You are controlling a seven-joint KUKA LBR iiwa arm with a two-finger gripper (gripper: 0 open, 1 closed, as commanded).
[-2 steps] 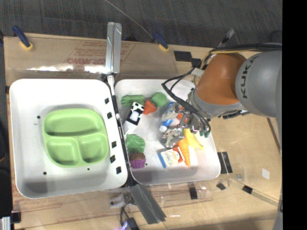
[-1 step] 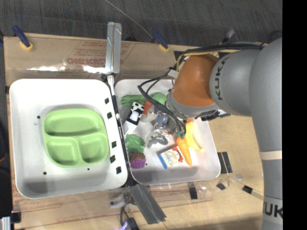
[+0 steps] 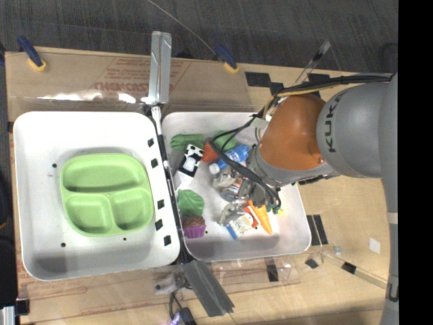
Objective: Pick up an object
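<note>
Right bin (image 3: 298,239): arm (image 3: 338,131) reaches in from the right, gripper (image 3: 238,185) low over the clutter at the bin's middle; whether it is open, closed or gripping cannot be told, the wrist hiding that part. Candidate objects lie packed in this bin, touching or overlapping. Risks, as judged: a descent into the pile may pinch two items at once, nudge a neighbour aside, or close on nothing; the cables (image 3: 260,181) trailing by the wrist could snag. Count, right bin: one green leaf (image 3: 190,200), one purple cup (image 3: 194,227), one black-and-white toy (image 3: 191,160), one carrot (image 3: 262,219), one blue item (image 3: 237,156); the rest too jumbled to count. Left bin (image 3: 30,181): one green tray (image 3: 105,193), three compartments.
</note>
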